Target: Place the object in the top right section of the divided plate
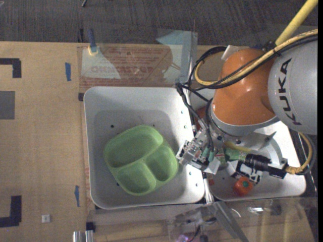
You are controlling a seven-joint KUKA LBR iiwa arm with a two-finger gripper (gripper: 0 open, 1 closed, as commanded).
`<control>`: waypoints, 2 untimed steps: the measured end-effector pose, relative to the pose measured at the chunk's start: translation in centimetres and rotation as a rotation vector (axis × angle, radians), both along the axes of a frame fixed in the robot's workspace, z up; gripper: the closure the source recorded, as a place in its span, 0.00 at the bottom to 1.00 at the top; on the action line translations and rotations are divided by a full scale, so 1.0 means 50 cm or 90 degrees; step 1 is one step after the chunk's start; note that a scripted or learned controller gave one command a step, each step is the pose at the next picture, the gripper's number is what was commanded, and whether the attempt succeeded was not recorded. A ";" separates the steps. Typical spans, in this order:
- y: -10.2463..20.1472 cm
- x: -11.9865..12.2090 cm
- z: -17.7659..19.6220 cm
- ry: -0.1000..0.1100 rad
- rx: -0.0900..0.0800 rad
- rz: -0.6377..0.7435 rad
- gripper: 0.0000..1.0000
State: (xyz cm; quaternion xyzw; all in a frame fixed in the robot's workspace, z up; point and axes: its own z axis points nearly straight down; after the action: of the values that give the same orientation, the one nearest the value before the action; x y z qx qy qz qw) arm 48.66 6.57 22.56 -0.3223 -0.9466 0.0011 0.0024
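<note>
A green divided plate [141, 159] lies in the left white bin [101, 110], with one large section and two smaller ones, all bare. My gripper [194, 154] hangs at the bin's right wall, just right of the plate's edge. The arm's orange wrist [242, 92] covers much of the right bin [292, 185]. A small orange-red object [243, 185] with a green top lies in the right bin near its front edge, below the gripper's mount.
A clear plastic sheet [131, 64] with a printed label lies on the bench behind the left bin. Yellow and black cables [282, 168] trail from the wrist over the right bin. Blue tape marks [68, 70] dot the wooden bench at left.
</note>
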 end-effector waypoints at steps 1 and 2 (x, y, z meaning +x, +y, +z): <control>0.000 0.001 0.016 0.001 0.000 -0.001 1.00; 0.000 0.001 0.016 0.001 0.000 -0.001 0.00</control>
State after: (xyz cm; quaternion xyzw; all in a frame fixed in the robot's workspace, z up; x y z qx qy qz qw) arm 48.73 6.56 23.36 -0.3232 -0.9463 0.0012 0.0031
